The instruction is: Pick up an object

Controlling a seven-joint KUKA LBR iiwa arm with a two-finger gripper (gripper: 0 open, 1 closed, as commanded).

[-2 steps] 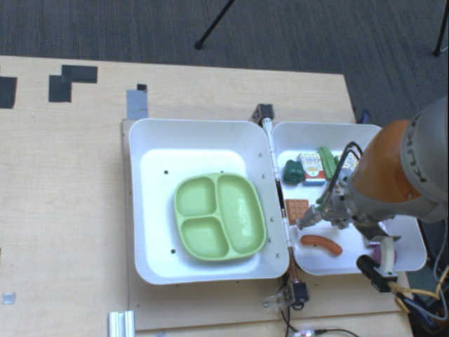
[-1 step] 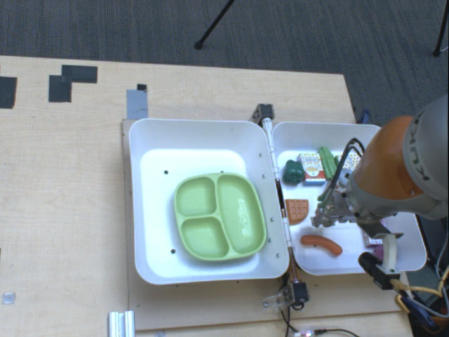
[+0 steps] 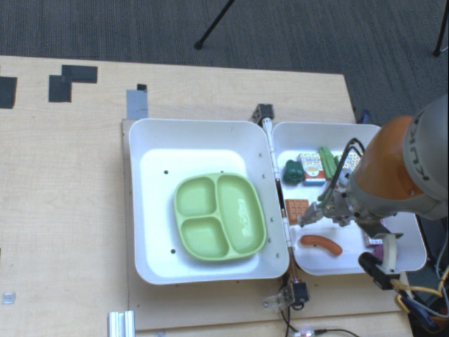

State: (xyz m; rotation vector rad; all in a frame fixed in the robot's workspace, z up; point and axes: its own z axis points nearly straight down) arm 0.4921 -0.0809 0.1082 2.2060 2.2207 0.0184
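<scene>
The pale wooden surface [image 3: 63,188] carried two shallow white bins side by side, and the left bin [image 3: 144,188] serves here as the landmark. Inside it, toward its near right part, lay a light green divided plate [image 3: 219,216] with three compartments. Touching the landmark's right wall stood the right bin [image 3: 421,248], over which the grey arm with its orange band [image 3: 393,170] reached in from the right. The jaws [image 3: 330,209] hung low over the middle of that right bin, just beyond the landmark's right wall; whether they were open or closed could not be told, and nothing was seen between them. Just right of the landmark's wall lay a waffle-like orange square [image 3: 297,208], and nearer the camera an orange-red sausage [image 3: 321,243]. Farther back sat a dark green lump [image 3: 292,171], a small printed packet [image 3: 310,164] and a green stalk-like piece [image 3: 327,160].
</scene>
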